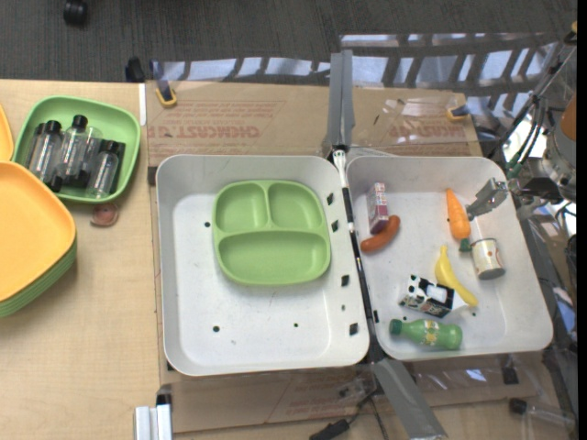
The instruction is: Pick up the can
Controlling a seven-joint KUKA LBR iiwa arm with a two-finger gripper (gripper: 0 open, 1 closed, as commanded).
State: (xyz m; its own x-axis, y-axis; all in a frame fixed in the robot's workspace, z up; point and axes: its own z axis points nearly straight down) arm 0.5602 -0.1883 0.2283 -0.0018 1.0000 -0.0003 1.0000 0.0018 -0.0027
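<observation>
The can (487, 258), pale and lying on its side, sat near the right bin's (541, 328) right wall; fingers (486, 200) apart, empty, just above.

Can (487, 258): small, cream-white cylinder with a darker band near its lower end. Lies tipped on its side, long axis running roughly up-down in the camera view, slightly slanted. Position: right bin (541, 324), right-hand part of the floor, close to the right wall. Just right of banana (454, 277); just below carrot (458, 214).
</observation>
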